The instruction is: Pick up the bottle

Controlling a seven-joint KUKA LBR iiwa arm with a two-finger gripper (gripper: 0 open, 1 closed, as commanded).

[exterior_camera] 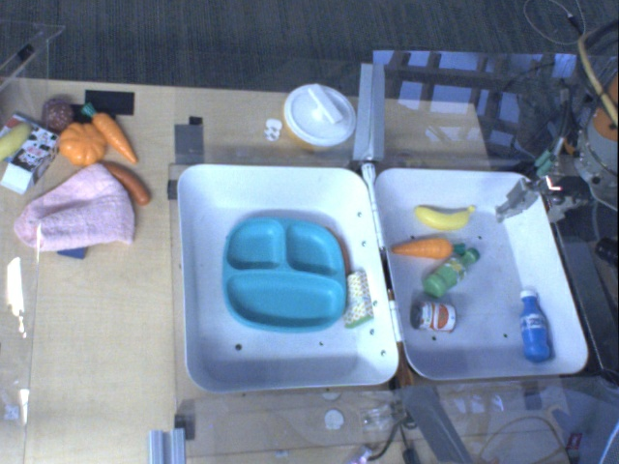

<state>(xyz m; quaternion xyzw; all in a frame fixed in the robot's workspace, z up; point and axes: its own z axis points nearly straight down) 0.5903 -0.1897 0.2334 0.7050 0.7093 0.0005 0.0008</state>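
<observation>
At right bin [571,288], far edge: gripper [515,201], fingers' state unclear
Near corner of right bin: blue bottle [534,327], lying untouched

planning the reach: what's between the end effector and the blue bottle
Only bare white bin floor between the end effector and the blue bottle, seen in the camera view.

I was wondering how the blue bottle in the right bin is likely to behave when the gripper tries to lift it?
The blue bottle lies on its side in the right bin, so a nudge would probably roll it. Its rounded body looks smooth and may slip between fingers. It looks small and probably light. The gripper is at the bin's far edge, away from it.
</observation>
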